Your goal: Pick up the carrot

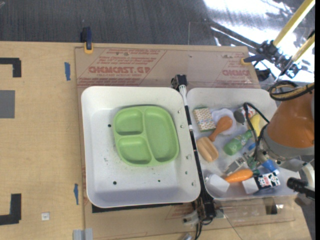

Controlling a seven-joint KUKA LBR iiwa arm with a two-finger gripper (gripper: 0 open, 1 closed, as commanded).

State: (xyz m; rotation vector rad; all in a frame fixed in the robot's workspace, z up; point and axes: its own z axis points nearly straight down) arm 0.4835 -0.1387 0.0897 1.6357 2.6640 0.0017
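Two shallow white plastic bins sit edge to edge on the surface: the left bin (95, 149) keeps open floor around one green three-compartment plate (146, 135); the right bin (220, 193) is crowded. One orange carrot (239, 175) lies at its 6 o'clock, beside the fingers (254, 163), whose state I cannot tell. The grey arm (292, 129) enters from 3 o'clock.

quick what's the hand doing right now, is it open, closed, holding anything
Hand: down in the right bin just above the carrot; open or closed cannot be told.
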